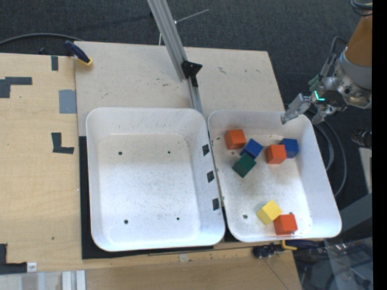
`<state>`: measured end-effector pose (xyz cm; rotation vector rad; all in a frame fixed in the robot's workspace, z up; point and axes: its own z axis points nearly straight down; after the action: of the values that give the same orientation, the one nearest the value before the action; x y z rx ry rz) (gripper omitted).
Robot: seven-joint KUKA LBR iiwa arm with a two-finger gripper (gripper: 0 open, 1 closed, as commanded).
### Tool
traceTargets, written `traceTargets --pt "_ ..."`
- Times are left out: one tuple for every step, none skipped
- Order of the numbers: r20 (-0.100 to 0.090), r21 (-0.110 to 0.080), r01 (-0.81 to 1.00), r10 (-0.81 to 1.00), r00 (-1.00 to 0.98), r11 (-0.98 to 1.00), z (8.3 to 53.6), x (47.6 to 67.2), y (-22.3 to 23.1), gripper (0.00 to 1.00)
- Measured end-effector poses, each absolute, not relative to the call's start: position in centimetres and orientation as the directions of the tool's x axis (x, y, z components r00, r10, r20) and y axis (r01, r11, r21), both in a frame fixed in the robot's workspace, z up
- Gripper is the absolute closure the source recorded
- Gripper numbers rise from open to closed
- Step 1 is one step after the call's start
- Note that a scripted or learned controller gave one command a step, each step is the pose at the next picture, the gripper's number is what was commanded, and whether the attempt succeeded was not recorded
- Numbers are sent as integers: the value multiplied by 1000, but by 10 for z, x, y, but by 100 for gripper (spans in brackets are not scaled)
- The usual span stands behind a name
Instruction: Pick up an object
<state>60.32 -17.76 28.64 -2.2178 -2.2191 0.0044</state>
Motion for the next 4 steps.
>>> traceTargets --pt "-1 -1 1000 1000 -2 2 289 604 -178 0" --pt "1 -7 1000 1000 -2 2 228 599 -169 0" --pt "1 -8 1000 1000 -1 2 163 599 -165 0" --pt "-3 2 1000 1000 -1 1 125 601 -167 0"
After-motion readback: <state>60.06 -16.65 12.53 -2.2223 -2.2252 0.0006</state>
